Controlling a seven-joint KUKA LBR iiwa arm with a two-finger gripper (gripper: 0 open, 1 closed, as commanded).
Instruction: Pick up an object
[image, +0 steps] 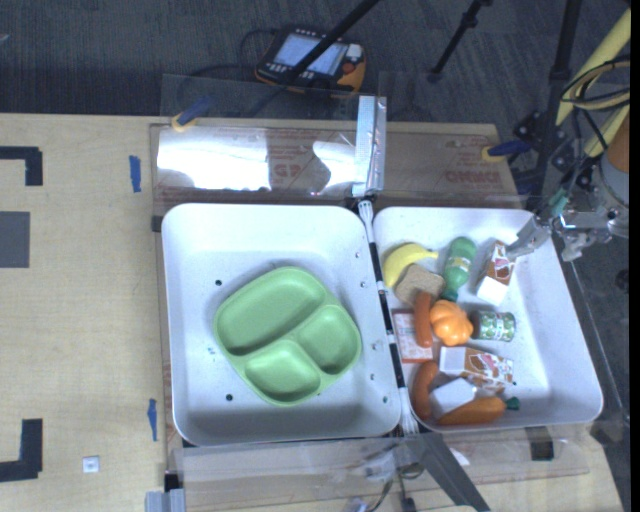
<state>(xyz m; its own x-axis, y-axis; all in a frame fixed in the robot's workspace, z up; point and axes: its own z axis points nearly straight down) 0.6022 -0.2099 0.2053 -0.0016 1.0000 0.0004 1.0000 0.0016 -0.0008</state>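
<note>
We hover our gripper (528, 240), grip state unclear, over the small carton (497, 275); crowded neighbours like the green bottle (459, 265) could spoil the grab

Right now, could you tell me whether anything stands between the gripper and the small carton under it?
Nothing visible does: the gripper hangs right at the carton top, with the green bottle off to its left.

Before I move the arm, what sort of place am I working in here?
Most likely a robotics lab test bench, not a kitchen: two white bins on a wooden bench, toy food piled in the right one, a green divided plate in the left, tripod legs and cables behind.
</note>
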